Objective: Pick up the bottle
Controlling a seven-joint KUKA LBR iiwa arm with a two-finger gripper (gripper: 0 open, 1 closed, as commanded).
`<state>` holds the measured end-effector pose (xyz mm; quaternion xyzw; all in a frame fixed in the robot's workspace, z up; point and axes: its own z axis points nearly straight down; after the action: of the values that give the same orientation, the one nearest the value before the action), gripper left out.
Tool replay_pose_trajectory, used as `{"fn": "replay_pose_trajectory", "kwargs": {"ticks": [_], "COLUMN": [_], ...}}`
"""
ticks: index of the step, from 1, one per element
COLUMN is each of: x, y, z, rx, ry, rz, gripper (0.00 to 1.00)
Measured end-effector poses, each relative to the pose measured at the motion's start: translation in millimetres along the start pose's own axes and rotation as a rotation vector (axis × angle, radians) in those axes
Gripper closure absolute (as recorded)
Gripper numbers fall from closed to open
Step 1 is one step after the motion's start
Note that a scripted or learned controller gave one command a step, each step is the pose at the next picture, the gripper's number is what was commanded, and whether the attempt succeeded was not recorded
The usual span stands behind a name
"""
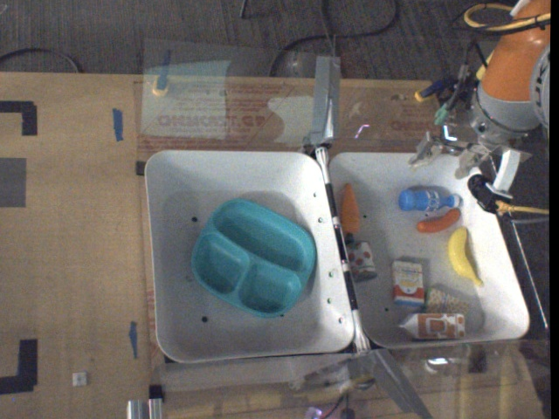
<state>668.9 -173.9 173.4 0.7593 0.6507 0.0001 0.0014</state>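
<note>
The bottle [428, 201] is small and blue with a white cap, lying on its side in the back part of the right bin [515, 317]. My gripper [450, 154] hangs over that bin's back edge, just behind the bottle and a little to its right. Its fingers stand spread apart with nothing between them. The grey arm with its orange band [515, 70] comes in from the upper right.
Near the bottle lie a red sausage [438, 222], a banana [465, 256] and a carrot [349, 209]. Toward the front are a juice box [408, 284], a carton [434, 326] and a small can [361, 258]. The left bin [166, 182] holds a teal divided plate [253, 257].
</note>
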Motion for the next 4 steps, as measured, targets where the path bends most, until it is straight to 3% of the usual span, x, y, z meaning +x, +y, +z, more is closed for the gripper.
{"fn": "replay_pose_trajectory", "kwargs": {"ticks": [1, 2, 3, 4], "x": [45.0, 16.0, -6.0, 30.1], "y": [-8.1, -12.0, -24.9, -67.9], "z": [29.3, 56.9, 86.5, 86.1], "rx": [0.005, -0.031, 0.002, 0.004], "ry": [0.002, 0.004, 0.002, 0.002], "rz": [0.081, 0.112, 0.225, 0.565], "gripper": [0.00, 0.00, 0.00, 0.00]}}
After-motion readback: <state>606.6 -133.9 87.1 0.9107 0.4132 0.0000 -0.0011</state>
